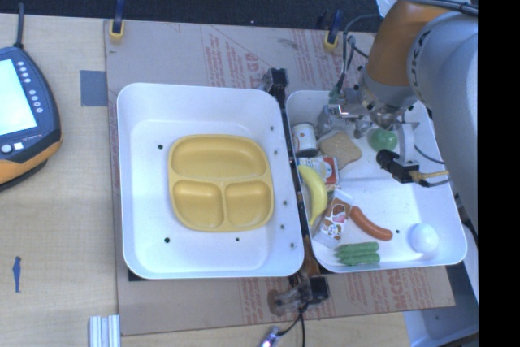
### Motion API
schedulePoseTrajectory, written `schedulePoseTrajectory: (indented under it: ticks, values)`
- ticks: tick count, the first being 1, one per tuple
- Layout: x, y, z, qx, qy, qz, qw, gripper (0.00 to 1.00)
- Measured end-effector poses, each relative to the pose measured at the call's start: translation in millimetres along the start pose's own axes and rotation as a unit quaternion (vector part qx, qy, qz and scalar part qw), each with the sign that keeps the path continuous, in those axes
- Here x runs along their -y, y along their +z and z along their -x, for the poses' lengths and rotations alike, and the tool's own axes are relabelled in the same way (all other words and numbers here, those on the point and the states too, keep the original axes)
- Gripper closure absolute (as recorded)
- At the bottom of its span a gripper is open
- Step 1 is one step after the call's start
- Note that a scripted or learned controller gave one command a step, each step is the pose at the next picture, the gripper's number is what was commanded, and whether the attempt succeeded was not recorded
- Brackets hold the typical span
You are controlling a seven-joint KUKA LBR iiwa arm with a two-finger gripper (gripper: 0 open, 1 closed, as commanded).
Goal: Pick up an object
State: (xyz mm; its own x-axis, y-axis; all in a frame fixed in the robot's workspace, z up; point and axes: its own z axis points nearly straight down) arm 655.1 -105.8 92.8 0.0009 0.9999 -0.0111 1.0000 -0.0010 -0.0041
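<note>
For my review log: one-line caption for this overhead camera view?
Gripper low over right bin of toy food; yellow tray sits in left bin.

Faint red printing ran across the brown cardboard sheet [244, 53] under the bins and a packet [331, 225] bore markings, all too blurred to read

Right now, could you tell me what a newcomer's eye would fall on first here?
Probably the yellow divided tray, alone in the middle of the left bin. Next comes the right bin, crowded with toy food: a banana, a sausage, a white egg. The grey arm's orange band hangs over its far end.
</note>
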Motion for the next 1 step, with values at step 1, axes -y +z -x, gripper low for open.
schedulePoseTrajectory:
  ticks: [1]
  values:
    - [-1.1, 1.0, 16.5, -0.005, -0.002, 0.001, 1.0, 0.0]
